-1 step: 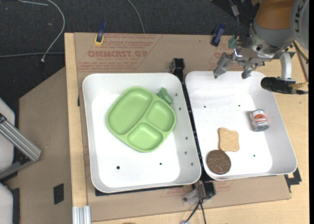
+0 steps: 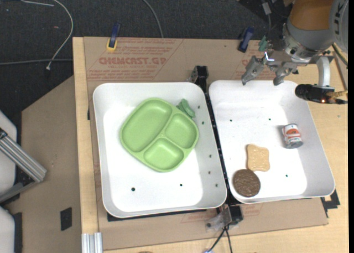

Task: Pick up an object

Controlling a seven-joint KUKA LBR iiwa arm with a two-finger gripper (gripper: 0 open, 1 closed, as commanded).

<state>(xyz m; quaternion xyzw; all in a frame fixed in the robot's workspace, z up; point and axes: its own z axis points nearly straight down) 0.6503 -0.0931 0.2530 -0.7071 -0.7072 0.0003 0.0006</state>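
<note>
While the arm hangs over the far edge of the right bin (image 2: 310, 188), I see its gripper (image 2: 261, 76) with both fingers spread and nothing between them. Right bin: 1 small can (image 2: 292, 135) near the right wall, 1 toast slice (image 2: 258, 158), 1 brown cookie (image 2: 246, 182) touching it at the near rim. Left bin (image 2: 110, 191): 1 green divided plate (image 2: 159, 134), a small green object (image 2: 186, 108) at its far edge.

A cardboard-covered tabletop (image 2: 138, 61) carries two white bins. The left bin (image 2: 110, 180) and right bin (image 2: 238, 94) sit side by side, touching.
</note>
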